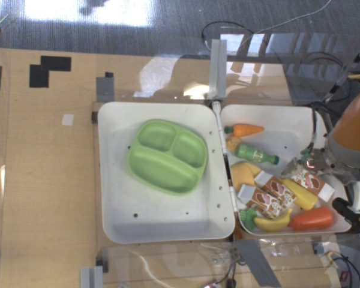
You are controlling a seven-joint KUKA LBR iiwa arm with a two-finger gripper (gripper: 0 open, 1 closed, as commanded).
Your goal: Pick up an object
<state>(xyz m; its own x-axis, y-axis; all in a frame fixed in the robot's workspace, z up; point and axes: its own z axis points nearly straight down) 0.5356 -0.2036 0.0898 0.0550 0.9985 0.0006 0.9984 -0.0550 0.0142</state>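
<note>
Grey two-finger gripper [304, 159] at right bin's [288, 117] right edge, grip state: cannot tell. Toy food pile incl. green plastic bottle [256, 155] in bin, unlifted. Pick pending.

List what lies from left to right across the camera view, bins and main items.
Left bin → green divided plate → carrot → green bottle → red pepper → arm's orange band.

The arm [354, 134] is cut off at the right edge; its claw seems hidden.
</note>
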